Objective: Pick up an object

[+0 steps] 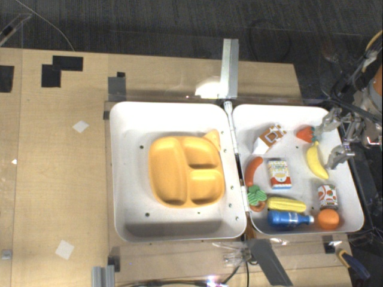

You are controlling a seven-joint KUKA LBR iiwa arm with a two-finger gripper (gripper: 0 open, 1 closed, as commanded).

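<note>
Hovering at the right bin's edge, nothing held.
The two-finger metal gripper [336,137] is seen spread wide; the curved yellow plastic banana [316,161] lies just beside it and could be nudged away against the wall.

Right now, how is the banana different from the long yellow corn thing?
The banana is curved and stands nearly up-and-down in the picture near the right bin's right wall; the corn is straighter and lies sideways near the front. The corn rests just above the blue bottle; the banana lies with bare floor around it. Both are yellow and lie in the right bin.
</note>
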